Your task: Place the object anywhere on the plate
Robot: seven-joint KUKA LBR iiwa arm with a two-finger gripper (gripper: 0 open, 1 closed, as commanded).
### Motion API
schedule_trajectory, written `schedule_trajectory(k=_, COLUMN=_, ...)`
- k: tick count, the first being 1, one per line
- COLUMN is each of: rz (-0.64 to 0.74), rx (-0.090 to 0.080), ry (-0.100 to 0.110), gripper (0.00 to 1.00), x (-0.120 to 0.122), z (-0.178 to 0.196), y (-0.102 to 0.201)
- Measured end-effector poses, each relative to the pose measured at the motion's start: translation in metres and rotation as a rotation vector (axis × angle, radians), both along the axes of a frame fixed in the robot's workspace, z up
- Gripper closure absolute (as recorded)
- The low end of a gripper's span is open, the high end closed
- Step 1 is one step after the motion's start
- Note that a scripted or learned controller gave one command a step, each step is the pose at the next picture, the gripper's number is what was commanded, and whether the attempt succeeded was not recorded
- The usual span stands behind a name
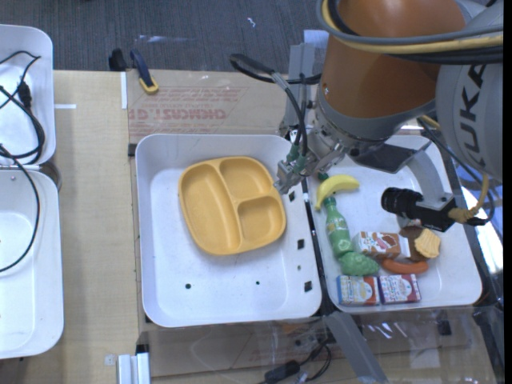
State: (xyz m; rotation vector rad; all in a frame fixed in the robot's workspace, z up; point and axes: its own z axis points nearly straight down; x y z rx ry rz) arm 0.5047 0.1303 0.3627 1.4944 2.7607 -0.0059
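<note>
Item: toy banana [338,186], yellow. This was judged to be the object to move, since the task names none and it was the piece closest to the tool.
- Location: far-left corner of the right bin [468,282], resting on the bin floor.
- Long axis: roughly left to right, arched toward the far side. Its left tip dipped toward the cap of a green bottle [339,234].

Item: gripper [288,176].
- Location: over the wall shared by the two bins, just left of the banana and slightly farther back.
- State: whether it was clenched or released could not be told. Nothing was seen held in it.
- Governing relation: the banana lay to the gripper's right and the plate to its left, so the tool stood between the two. A pick would call for a short shift right, then a carry back left across the wall.

Item: plate [232,205], yellow, three compartments, nothing on it.
- Location: left bin [160,238], toward its far-right part. Its right rim was just beside the gripper.

Other contents of the right bin:
- The green bottle lay lengthwise, far to near, directly near-side of the banana.
- A brown-and-white carton [376,244] lay to the right of the bottle.
- A toy sausage [404,266] lay below that carton.
- A small bun-like piece [428,245] lay at the sausage's far right. Its identity was uncertain.
- Two small drink boxes [378,289] sat side by side against the near wall.
</note>
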Motion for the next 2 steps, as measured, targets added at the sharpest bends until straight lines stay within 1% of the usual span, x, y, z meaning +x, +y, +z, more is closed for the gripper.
schedule_trajectory(k=1, rz=0.003, rx=0.002, ry=0.004, gripper=1.00, x=-0.010, z=-0.135, y=0.045)
schedule_trajectory(k=2, rz=0.005, rx=0.002, ry=0.003, gripper=1.00, x=0.068, z=-0.159, y=0.059)
